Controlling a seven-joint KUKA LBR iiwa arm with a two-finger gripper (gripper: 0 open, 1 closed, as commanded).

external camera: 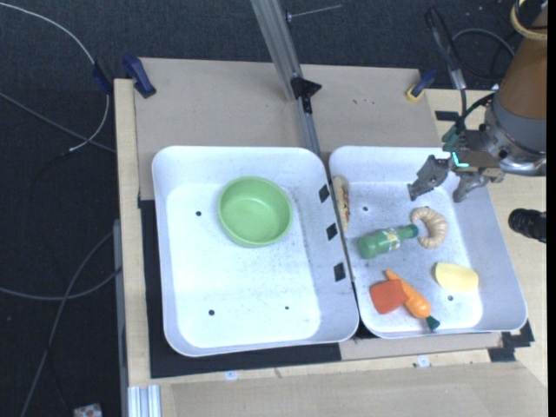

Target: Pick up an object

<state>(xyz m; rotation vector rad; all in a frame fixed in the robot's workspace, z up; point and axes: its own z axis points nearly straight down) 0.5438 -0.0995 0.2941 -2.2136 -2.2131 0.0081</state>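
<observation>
Gripper (451, 179), fingers spread and empty, above the right bin (508, 259); just toward five o'clock lies the curled beige shrimp (430, 225), seemingly a light, stiff, smooth toy, probably best pinched across its thick arched back, touching the green bottle (385, 241)

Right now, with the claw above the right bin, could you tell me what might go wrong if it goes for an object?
1. The claw hangs open above the curled tan toy, which touches the green bottle; closing there may nudge the bottle or catch both.
2. The yellow piece looks rounded and could slip out.
3. The orange toy lies near the right bin front wall, crowding the approach.
</observation>
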